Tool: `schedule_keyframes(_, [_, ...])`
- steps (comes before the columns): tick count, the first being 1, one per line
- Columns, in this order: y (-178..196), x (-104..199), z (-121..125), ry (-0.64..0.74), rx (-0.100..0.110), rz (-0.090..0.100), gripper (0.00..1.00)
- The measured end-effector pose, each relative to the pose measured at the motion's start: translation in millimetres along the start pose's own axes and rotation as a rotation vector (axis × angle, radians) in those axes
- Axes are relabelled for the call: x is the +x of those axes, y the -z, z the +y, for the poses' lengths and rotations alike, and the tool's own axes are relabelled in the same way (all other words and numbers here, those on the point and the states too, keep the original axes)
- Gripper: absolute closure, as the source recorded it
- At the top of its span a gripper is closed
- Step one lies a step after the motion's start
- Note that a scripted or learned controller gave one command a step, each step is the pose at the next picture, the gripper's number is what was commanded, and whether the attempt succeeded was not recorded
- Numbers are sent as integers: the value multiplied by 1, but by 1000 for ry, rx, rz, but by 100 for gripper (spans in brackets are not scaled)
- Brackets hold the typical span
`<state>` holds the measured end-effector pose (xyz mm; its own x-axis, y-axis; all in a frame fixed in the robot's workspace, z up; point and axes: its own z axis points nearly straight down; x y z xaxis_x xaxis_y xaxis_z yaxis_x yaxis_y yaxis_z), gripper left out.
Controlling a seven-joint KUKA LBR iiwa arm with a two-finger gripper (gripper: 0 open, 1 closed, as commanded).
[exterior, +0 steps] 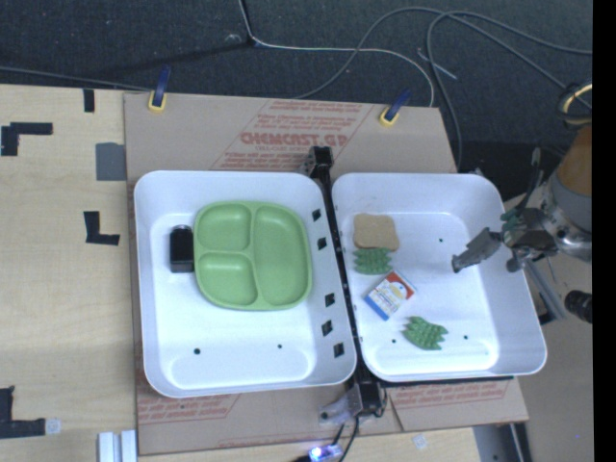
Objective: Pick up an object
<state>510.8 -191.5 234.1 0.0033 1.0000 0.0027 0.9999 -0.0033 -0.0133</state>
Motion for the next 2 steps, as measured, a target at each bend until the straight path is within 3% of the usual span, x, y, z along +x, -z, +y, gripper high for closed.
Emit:
schedule_keyframes(1, [6,1,3,4,-12,-3,0])
schedule_keyframes(2, [-53,10,3,4,-7,-1,0])
